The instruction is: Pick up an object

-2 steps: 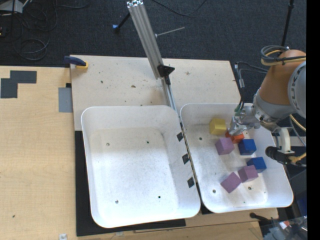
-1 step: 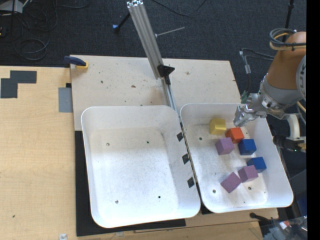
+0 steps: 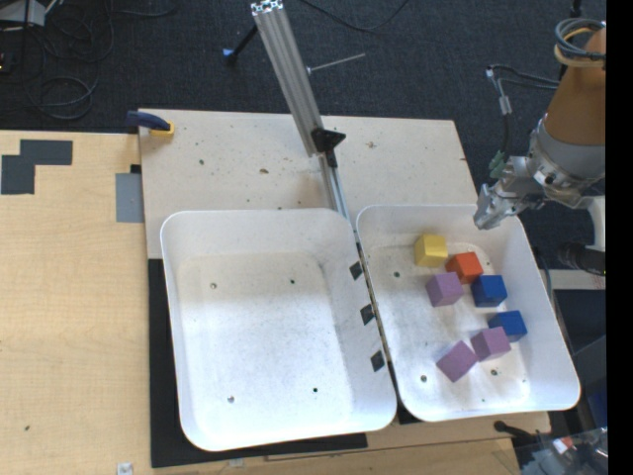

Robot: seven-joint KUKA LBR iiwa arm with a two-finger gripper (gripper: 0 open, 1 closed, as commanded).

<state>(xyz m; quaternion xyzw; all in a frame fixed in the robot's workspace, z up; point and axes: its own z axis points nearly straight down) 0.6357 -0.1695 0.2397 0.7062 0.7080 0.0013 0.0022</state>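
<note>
The right bin (image 3: 554, 384) holds several small blocks: a yellow cube (image 3: 431, 249), an orange cube (image 3: 465, 264), a purple cube (image 3: 444, 289), a blue cube (image 3: 489, 290), a second blue cube (image 3: 508, 325), a purple block (image 3: 491, 342) and another purple block (image 3: 457, 360). My gripper (image 3: 489, 214) hangs above the bin's far right corner, up and to the right of the orange cube. Nothing shows between its fingers.
The left bin (image 3: 188, 255) lies beside the right one, with black clips along the shared wall. A slanted aluminium post (image 3: 289, 62) rises behind the bins. A blue and yellow clamp (image 3: 150, 123) sits at the board's far left corner.
</note>
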